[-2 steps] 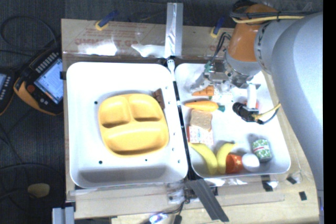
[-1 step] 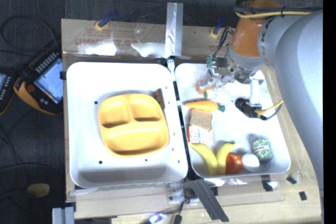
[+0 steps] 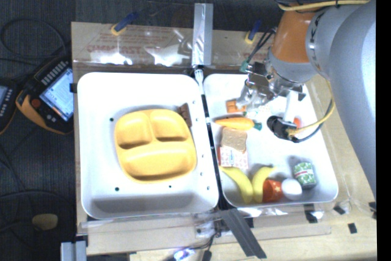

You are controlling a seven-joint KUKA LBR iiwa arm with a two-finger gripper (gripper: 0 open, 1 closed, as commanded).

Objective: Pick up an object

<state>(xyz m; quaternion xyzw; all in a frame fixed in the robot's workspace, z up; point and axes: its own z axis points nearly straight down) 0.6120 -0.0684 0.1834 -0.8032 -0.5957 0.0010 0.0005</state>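
Note:
My gripper [image 3: 252,98] hangs low over the far left part of the right bin [image 3: 324,156], under the orange wrist band. Just left of it lies a small orange item [image 3: 233,107], and an orange carrot [image 3: 236,122] with a green tip lies just below it. Toward the front are a brown bread slice [image 3: 233,139], a red and white packet [image 3: 233,158], two yellow bananas [image 3: 245,182], a red tomato [image 3: 273,189], a white egg [image 3: 292,187] and a green can [image 3: 303,172]. Nothing shows in the gripper.
The left bin [image 3: 98,101] holds a yellow divided plate [image 3: 156,143] and a small brown piece [image 3: 184,112] near the dividing wall. A black cable loop [image 3: 280,127] hangs beside the gripper. A teach pendant [image 3: 52,98] lies left of the bench.

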